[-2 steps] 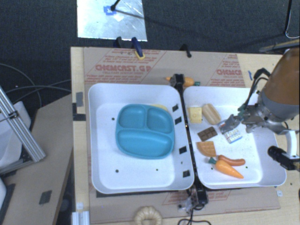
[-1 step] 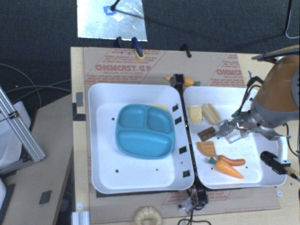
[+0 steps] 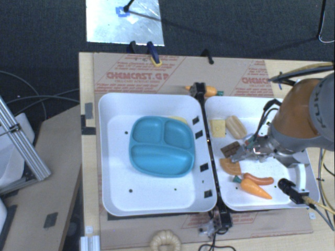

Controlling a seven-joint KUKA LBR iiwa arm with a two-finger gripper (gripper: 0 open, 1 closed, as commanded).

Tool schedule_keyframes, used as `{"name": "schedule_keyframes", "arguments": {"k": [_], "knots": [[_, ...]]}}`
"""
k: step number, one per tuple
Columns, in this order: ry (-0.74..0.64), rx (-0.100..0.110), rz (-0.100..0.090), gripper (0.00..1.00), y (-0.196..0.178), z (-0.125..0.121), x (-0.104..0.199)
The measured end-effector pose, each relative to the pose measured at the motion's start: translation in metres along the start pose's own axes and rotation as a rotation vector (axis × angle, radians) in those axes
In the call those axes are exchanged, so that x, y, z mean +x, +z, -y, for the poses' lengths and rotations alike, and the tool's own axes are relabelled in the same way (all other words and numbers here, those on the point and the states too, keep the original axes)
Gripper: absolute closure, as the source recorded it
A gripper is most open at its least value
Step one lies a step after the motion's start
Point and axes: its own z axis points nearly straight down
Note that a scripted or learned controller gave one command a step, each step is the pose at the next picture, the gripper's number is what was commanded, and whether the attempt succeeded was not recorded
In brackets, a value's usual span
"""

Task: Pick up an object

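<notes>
The brown block (image 3: 229, 149) lies in the right bin (image 3: 261, 104), toward its left side near the divider between the two bins, and it is the thing closest to my end effector (image 3: 245, 153). My end effector sits low over the bin floor, just to the right of the block, with its tip at the block's right edge. From this slant I cannot tell whether the two touch. I also cannot tell whether my end effector is open or closed, and nothing shows as gripped in it. Just below the block lies an orange wedge (image 3: 229, 167), which is also close to my tip. Farther up the bin, a pale yellow block (image 3: 218, 127) and a tan roll (image 3: 235, 126) sit side by side, clear of my end effector. Toward the near wall, an orange sausage (image 3: 260, 180) lies just above a carrot (image 3: 255, 190), both below my wrist. My arm comes in from the right across the bin's right rim. The left bin (image 3: 118, 140) holds a blue divided plate (image 3: 161, 145) at its middle. Both bins rest on a cardboard sheet (image 3: 220, 69) with red print, laid on the counter (image 3: 57, 140).
</notes>
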Motion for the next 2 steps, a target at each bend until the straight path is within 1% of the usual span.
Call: {"name": "schedule_keyframes", "arguments": {"k": [1,2], "knots": [[0.0,-0.008,0.001,0.0,0.008,-0.003,-0.002],[0.0,-0.016,0.002,1.0,-0.003,-0.006,-0.001]]}}
